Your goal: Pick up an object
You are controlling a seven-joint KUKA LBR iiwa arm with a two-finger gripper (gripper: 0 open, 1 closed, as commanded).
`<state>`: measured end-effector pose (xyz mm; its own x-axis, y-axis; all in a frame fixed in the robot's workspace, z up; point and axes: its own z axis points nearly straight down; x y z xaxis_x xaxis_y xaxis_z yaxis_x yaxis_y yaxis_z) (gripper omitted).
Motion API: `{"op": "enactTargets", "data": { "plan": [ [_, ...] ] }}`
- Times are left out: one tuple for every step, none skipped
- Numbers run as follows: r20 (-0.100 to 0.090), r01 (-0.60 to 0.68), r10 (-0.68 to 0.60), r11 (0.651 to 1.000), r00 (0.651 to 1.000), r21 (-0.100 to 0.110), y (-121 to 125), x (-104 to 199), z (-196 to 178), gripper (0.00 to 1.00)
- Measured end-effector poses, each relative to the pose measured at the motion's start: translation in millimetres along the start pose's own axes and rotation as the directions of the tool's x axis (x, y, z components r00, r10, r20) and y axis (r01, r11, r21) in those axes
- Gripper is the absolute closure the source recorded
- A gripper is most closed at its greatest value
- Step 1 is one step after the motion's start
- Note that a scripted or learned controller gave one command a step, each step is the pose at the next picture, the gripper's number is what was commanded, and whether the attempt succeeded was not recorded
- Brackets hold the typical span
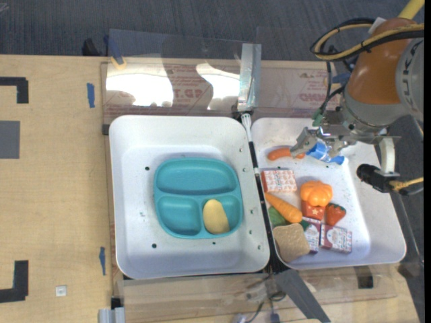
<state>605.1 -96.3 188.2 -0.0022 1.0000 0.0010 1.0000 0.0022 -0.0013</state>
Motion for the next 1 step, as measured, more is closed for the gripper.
{"op": "enactTargets", "data": {
  "plan": [
    [0.003,0.081,-0.081,0.997,0.997,-0.009,63.6,-19.1,100.0,0.00]
  ]
}}
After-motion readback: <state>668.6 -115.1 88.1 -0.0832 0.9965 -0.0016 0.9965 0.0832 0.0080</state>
